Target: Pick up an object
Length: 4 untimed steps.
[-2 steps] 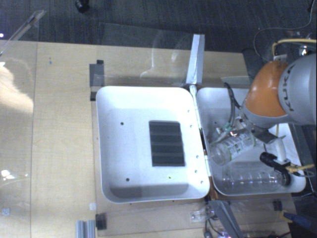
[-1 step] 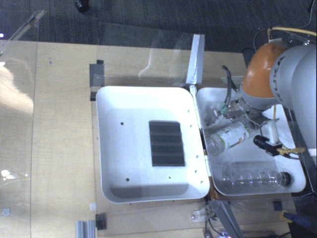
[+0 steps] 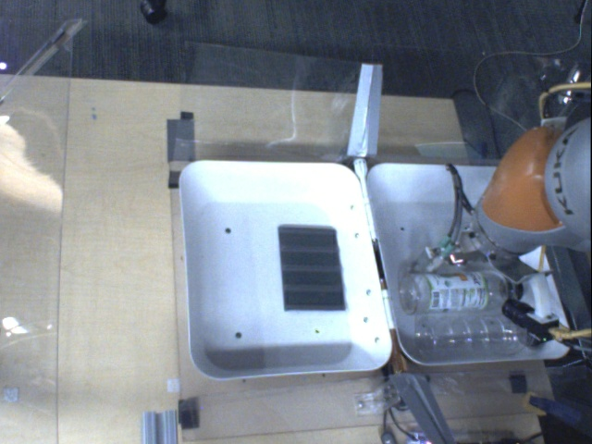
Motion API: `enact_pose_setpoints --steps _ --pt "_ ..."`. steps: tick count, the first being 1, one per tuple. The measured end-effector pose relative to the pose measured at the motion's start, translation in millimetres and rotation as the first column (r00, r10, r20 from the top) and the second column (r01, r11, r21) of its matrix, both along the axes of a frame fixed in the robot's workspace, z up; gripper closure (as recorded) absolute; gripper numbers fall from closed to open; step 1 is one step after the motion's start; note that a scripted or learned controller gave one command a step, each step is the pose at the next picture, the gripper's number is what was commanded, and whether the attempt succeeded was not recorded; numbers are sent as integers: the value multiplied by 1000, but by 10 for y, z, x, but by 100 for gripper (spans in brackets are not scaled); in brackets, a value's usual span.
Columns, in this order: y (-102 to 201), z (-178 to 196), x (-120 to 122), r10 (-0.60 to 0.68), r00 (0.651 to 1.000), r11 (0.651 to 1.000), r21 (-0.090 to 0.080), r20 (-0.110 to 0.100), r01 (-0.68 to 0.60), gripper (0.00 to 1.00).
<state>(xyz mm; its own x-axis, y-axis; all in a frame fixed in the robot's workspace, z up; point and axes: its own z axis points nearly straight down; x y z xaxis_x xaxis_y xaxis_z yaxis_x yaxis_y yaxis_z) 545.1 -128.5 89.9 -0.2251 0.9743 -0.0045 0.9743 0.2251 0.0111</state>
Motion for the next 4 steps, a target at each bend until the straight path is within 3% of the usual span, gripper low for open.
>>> enact_pose_setpoints --steps 1,2,3,4 --pt "428 -2 317 -32 999 999 3 1 32 0" --pt "30 -19 880 -12 1000 1000 0 -2 12 0" --pt "354 0 344 175 985 985 0 1 -175 0" --pt "365 130 378 176 984 984 0 10 -176 100"
